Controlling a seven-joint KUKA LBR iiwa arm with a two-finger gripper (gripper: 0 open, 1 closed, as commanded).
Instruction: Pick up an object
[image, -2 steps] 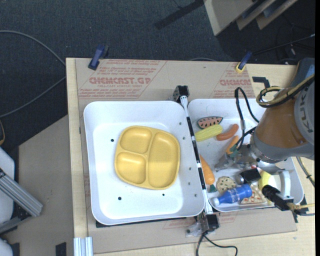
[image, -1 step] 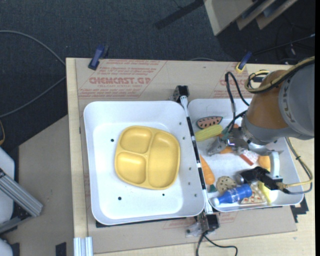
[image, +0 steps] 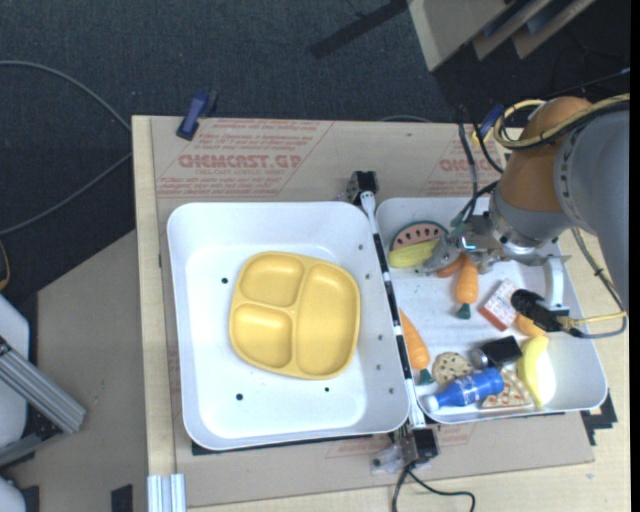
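The claw hangs low over the top of the right bin, and I can't tell how it stands or whether it has anything. A carrot lies just below it, touching or nearly so, long axis running up-and-down the bin. A banana sits just to its left.

Arm enters from right, orange band up, wrist bent down, hand low over right bin.
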